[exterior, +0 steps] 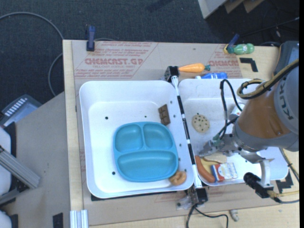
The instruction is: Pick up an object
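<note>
The arm reaches in from the right over the right bin [190,87], and my gripper [213,148] hangs low over that bin's front left part. Just below it lie a hot dog [205,171], a pale yellow piece [217,158] and a small red, white and blue packet [226,171]. Whether the gripper touches any of them is hidden by the wrist. A chocolate chip cookie [201,123] lies apart, further back in the same bin.
The left bin [95,103] holds a blue divided plate [145,151], a brown chocolate piece [164,114] by its right wall and a pretzel-like snack [178,177] at the front right. A toy carrot [192,68] and a green bottle [242,48] lie behind the bins.
</note>
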Motion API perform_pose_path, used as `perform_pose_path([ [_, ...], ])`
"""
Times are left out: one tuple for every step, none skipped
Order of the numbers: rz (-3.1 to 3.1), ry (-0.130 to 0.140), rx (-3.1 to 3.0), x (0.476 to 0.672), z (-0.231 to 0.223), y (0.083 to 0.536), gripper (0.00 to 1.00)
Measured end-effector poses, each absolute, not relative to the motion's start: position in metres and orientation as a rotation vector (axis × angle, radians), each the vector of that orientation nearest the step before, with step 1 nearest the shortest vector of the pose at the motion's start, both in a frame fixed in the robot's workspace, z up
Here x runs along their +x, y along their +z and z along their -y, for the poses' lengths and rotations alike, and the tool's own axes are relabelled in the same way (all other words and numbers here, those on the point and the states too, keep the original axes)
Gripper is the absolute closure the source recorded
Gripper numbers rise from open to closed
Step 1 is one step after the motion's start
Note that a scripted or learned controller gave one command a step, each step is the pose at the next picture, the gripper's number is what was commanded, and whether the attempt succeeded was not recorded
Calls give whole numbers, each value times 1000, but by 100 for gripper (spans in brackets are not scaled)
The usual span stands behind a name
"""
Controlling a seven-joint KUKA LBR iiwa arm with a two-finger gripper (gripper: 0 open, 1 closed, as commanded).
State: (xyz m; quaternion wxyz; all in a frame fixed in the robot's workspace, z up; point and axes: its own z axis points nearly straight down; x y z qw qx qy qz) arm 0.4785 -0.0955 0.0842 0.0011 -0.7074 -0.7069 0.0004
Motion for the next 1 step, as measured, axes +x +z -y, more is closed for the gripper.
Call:
perform_pose_path([
  [2223, -1, -2221, 569, 99, 85, 0],
])
